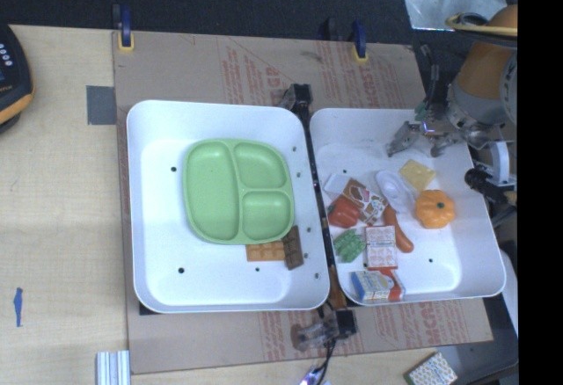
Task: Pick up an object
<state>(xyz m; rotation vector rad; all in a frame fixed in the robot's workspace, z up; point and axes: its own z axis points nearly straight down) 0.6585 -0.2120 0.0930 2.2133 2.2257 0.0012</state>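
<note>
My gripper [422,139] hangs over the back of the right bin [466,273], its two fingers spread open with nothing between them. Just in front of it lie a yellow wedge [416,174] and an orange pumpkin [435,209]. Further left and forward are a clear plastic piece [393,185], a red pepper [343,214], a printed packet [366,197], a green piece [349,245], an orange sausage shape [400,234], a red-and-white box [380,248] and a blue-and-white carton [373,285].
The left bin [158,278] holds a green divided plate [237,190], with an orange block [264,252] and a brown block [291,246] at the plate's front edge. A clamp [299,96] sits where the two bins meet at the back.
</note>
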